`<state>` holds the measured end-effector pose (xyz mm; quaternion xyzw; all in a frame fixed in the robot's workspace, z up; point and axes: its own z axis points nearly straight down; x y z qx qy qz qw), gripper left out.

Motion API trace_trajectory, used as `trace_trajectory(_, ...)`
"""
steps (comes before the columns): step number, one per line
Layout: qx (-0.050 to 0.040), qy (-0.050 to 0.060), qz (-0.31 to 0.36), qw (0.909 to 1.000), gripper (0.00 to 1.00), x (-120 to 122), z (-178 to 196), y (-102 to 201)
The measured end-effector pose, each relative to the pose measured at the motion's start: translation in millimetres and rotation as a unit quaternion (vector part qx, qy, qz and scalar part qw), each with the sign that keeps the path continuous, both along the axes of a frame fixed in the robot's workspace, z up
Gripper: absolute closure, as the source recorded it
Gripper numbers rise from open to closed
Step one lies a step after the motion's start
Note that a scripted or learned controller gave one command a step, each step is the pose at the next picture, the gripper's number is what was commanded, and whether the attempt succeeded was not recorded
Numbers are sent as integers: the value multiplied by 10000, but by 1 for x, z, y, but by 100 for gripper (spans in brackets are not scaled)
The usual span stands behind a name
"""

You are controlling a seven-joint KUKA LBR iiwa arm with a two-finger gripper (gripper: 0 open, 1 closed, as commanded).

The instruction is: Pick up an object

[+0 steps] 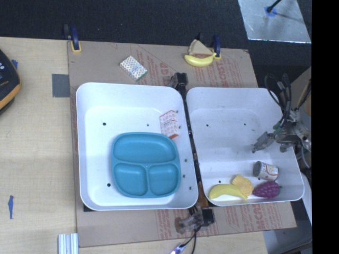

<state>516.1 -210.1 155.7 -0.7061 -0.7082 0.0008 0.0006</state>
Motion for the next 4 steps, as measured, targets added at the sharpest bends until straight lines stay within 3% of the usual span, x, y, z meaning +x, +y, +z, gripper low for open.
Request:
trace_trajectory(1, -7, -2, 10, 10000, 0, -40, -37, 6)
trace_trajectory(2, 3, 0, 8, 10000, 0, 68, -64, 24)
trace_trajectory(3, 0, -7, 10, 10000, 0, 14, 50, 63)
trace_trajectory(4, 4, 14, 11, 10000, 0, -32, -65, 94)
